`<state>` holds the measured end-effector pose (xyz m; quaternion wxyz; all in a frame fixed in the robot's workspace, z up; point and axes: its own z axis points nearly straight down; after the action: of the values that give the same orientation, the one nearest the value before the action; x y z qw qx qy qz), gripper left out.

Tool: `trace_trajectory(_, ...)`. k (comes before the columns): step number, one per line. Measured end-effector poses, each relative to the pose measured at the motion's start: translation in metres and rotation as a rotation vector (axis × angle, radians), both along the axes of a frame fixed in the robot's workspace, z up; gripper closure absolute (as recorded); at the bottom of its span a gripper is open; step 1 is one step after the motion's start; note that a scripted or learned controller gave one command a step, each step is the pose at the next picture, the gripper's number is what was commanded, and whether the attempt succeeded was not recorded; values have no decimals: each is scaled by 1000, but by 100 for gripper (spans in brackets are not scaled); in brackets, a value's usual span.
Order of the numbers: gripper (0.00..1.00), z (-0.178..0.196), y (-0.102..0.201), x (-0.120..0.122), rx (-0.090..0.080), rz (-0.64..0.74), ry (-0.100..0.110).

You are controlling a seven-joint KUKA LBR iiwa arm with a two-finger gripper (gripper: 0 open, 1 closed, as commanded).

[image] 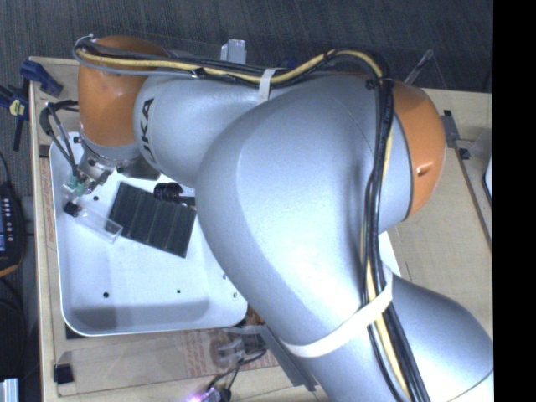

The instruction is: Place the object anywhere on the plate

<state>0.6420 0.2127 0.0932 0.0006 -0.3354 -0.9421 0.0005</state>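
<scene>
My gripper [86,198] hangs over the far left part of the left white bin [126,308], below the orange wrist band [113,99]. A dark ribbed rectangular slab [155,218] lies flat on the bin floor just right of the gripper, turned at a slant. A small black object [168,192] sits at the slab's upper edge, partly under the arm. I cannot make out anything held at the gripper's tip. The bulky grey arm [310,224] hides the bin's right side and most of the bench.
The bin's near half shows bare white floor with a few small dark dots. Cables [59,124] loop beside the wrist near the bin's left wall. Wooden bench [126,363] runs along the front, and blue clamps [38,75] sit at the far left corner.
</scene>
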Motion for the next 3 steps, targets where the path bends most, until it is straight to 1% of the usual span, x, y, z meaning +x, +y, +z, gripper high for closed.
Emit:
trace_trajectory(1, 0, 0, -8, 3, -10, -7, -3)
trace_trajectory(2, 0, 0, -14, -27, 0, -588, 1)
trace_trajectory(3, 0, -2, -17, -82, -2, -1072, 2)
